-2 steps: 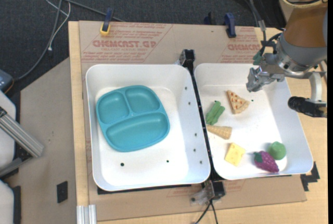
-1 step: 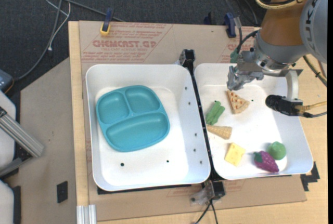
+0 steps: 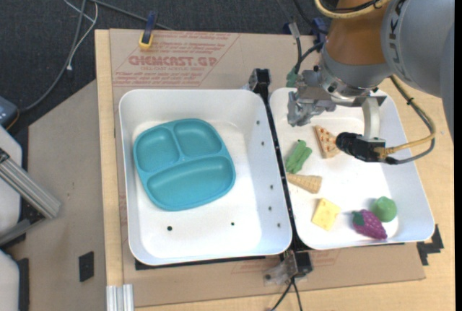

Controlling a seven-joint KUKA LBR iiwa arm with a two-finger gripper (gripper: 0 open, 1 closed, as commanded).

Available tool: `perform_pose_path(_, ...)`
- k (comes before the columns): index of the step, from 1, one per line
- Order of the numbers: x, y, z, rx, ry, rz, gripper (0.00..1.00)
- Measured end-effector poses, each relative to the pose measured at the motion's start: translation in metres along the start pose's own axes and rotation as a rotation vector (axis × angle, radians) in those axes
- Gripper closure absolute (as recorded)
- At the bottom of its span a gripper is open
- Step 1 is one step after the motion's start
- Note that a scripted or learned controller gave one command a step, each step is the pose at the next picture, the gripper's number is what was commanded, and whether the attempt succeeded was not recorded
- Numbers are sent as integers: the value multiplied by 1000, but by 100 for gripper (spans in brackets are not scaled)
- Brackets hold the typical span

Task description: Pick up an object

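- Hanging over the right bin (image 3: pixel 413 183), the gripper (image 3: pixel 303 112) is pointing down at the bin's top left corner, close to the wall it shares with the left bin (image 3: pixel 216 230).
- You are looking at the gripper from above, and you cannot tell if it is spread or pressed together. Nothing is showing in its grip.
- Lying just below the gripper in the view, the pizza slice (image 3: pixel 326 141) is resting on the white floor of the right bin.
- Sitting just left of the pizza slice, the green toy (image 3: pixel 298 156) is lying near the wall between the bins.
- Below that, the tan cone (image 3: pixel 304 183) is lying on its side.
- The yellow block (image 3: pixel 325 214) is sitting near the front of the right bin, apart from the cone.
- The purple grapes (image 3: pixel 369 224) and the green ball (image 3: pixel 385 208) are sitting just beside each other in the front right part of that bin.
- The grey arm with its orange band (image 3: pixel 364 10) is reaching in from the right, above the right bin.
- The blue plate (image 3: pixel 184 161) is lying flat in the left bin, and it is split into three parts.
- Both bins are sitting on a sheet of cardboard (image 3: pixel 180 60), and a blue clip (image 3: pixel 149 28) is gripping its far edge.
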State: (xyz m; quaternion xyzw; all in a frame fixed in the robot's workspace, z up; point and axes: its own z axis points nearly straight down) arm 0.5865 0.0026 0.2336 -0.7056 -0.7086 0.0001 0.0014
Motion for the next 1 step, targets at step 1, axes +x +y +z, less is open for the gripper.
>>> perform_pose_path(1, 62, 15, -3, -5, 1, -3, 100)
